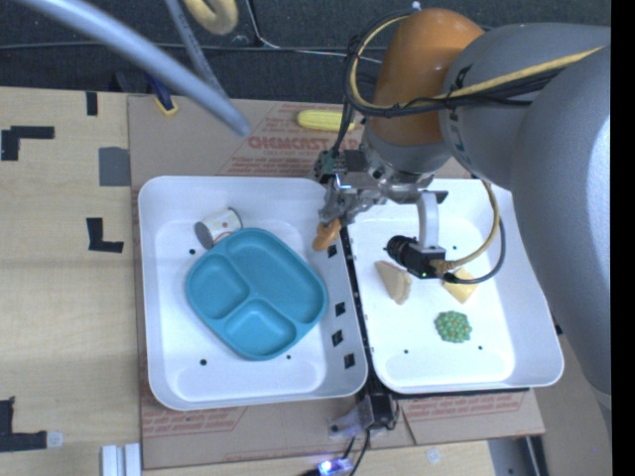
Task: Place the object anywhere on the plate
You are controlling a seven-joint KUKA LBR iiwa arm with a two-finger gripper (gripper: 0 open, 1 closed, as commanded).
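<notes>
White bins: two sit side by side on brown cardboard [283,145], the left bin [171,367] and the right bin [498,357].
Blue plate [256,291]: it lies flat in the middle of the left bin and has three dips in it.
Small cup [216,228]: a little grey thing with some red on it lies on its side, just beside the top left corner of the plate.
Grey arm [541,97]: it comes in from the right, big and round, with an orange part [422,58] on top.
Gripper [335,211]: it hangs over the place where the two bins meet, near the back.
Orange-brown piece [323,236]: it is right at the tip of the gripper, above the right edge of the left bin. It is near the plate but not on it.
Grip: I cannot tell if it is squeezing the piece or just touching it.
Pale wedge [396,282]: it lies in the right bin.
Yellow bit [459,290]: it lies near the wedge.
Green ball [453,326]: bumpy, in the right bin, in front of the yellow bit.
Yellow thing [319,120]: it lies on the cardboard behind the bins.
</notes>
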